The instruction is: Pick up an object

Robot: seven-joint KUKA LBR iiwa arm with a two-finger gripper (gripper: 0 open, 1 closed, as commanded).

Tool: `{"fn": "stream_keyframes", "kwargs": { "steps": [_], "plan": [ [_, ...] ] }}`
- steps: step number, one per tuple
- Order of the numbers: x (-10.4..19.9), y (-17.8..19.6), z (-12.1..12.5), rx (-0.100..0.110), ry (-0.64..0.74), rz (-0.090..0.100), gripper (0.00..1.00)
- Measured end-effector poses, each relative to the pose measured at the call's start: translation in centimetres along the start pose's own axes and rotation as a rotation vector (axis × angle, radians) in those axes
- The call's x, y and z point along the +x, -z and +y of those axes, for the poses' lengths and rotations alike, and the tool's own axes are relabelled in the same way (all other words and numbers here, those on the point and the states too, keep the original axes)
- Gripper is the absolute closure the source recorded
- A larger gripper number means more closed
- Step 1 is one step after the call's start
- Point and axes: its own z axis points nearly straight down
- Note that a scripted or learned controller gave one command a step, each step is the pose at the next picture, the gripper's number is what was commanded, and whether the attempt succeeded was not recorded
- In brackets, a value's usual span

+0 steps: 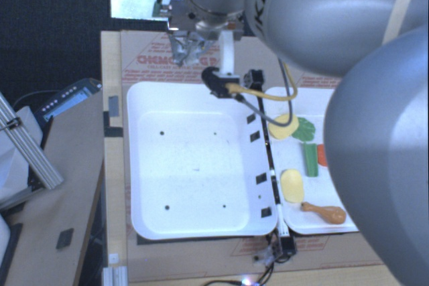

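The gripper (pixel 186 53) is hovering above the far edge of the left bin (pixel 144 144), nothing showing beneath it; I cannot tell its state. The yellow piece (pixel 291 185) and the other toys are lying in the right bin (pixel 315 226), so picking is looking undone.

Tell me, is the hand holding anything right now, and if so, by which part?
Nothing shows between the fingers of the hand. It hangs beyond the far edge of the left bin; the toys lie in the right bin.
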Motion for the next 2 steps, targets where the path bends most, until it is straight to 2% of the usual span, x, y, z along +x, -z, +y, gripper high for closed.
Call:
{"fn": "stream_keyframes", "kwargs": {
  "steps": [1, 2],
  "plan": [
    [-0.3, -10.7, -1.6, 0.017, -0.005, -0.007, 1.00],
    [-0.2, -5.9, 2.1, 0.001, -0.003, -0.002, 1.00]
  ]
}}
